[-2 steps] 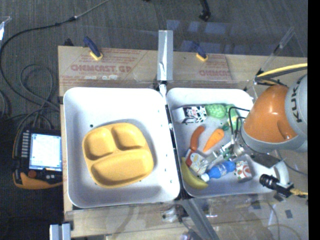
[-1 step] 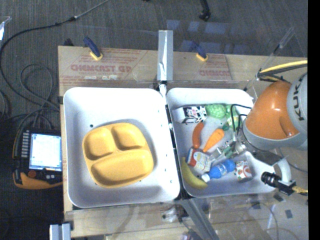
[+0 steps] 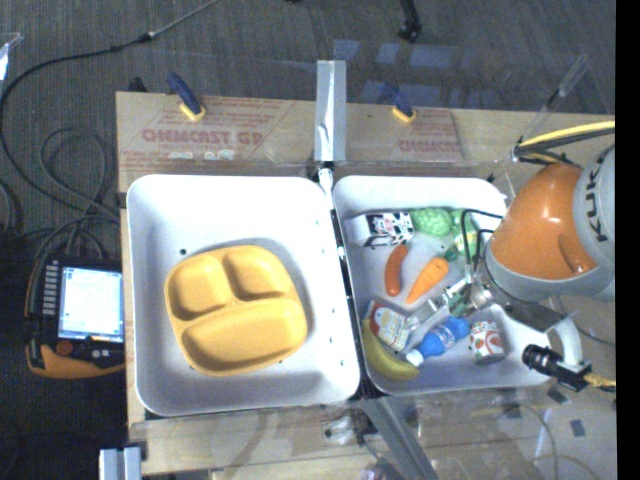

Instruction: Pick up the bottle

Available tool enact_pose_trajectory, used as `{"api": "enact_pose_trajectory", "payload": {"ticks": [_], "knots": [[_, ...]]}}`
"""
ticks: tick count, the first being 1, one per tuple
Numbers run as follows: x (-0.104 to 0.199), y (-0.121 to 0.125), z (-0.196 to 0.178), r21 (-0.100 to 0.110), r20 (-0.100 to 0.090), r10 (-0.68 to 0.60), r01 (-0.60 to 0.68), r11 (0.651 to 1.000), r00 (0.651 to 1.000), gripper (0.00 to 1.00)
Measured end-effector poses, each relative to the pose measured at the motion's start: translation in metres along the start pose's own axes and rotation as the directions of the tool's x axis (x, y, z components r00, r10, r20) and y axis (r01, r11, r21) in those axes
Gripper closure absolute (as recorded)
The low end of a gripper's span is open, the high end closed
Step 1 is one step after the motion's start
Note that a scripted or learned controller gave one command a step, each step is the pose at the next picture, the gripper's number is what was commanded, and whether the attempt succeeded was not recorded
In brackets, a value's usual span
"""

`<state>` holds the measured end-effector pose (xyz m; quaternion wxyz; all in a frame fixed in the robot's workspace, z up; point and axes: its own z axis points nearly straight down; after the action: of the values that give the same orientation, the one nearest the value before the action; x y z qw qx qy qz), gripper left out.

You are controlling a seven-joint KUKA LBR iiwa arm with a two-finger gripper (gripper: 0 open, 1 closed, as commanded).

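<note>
The bottle (image 3: 438, 341) is small and blue with a white cap. It lies on its side near the front of the right bin (image 3: 490, 193), among other items. My gripper (image 3: 463, 294) hangs below the orange wrist band, low over the middle of the right bin. It is just above and to the right of the bottle, close to the tip of an orange carrot (image 3: 428, 276). The arm's bulk hides part of the bin's right side.
Around the bottle lie a banana (image 3: 385, 360), a red-and-white packet (image 3: 387, 320), a small white-and-red can (image 3: 486, 340), a green vegetable (image 3: 436, 220), a cow-patterned item (image 3: 388, 228) and a second orange piece (image 3: 397, 268). The left bin (image 3: 150, 228) holds a yellow divided plate (image 3: 238, 306).
</note>
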<state>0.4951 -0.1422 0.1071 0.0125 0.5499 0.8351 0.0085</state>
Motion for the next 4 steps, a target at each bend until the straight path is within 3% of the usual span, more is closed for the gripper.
{"api": "enact_pose_trajectory", "payload": {"ticks": [1,2,3,4], "knots": [[0.001,0.001,-0.009,0.001,-0.005,-0.001,0.001,1.0,1.0,1.0],[-0.082,0.02,-0.022,0.028,-0.011,-0.034,0.034,0.999,0.999,1.0],[-0.093,0.048,-0.056,0.032,0.006,0.469,-0.469,0.883,0.883,1.0],[-0.093,0.048,-0.056,0.032,0.006,0.469,-0.469,0.882,0.883,0.0]]}}
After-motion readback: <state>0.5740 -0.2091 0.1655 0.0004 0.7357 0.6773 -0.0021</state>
